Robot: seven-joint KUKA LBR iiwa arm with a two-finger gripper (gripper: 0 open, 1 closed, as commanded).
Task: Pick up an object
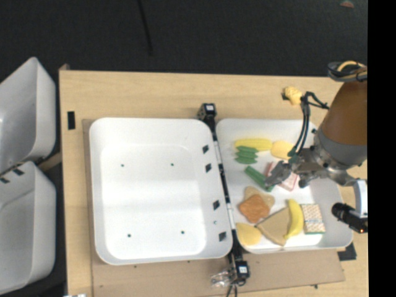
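My gripper (278, 177) is low in the right bin (328, 243), at the end of the grey and orange arm reaching in from the right. It sits over a small pink and white item (288, 179), just right of a dark green piece (253, 176). The view does not settle whether that item is held. Around it lie a yellow corn-like piece (253, 144), a green pod (246, 156), a yellow lemon (282, 148), an orange cookie (253, 208), a tan bread slice (275, 228), a banana (296, 218) and a cracker (313, 218).
The left bin (99, 166) stands beside the right one, with a black-clipped divider (218, 172) between them. A pale yellow piece (247, 233) lies at the right bin's front left corner. A yellow connector and cable (292, 94) rest on the bench behind the right bin.
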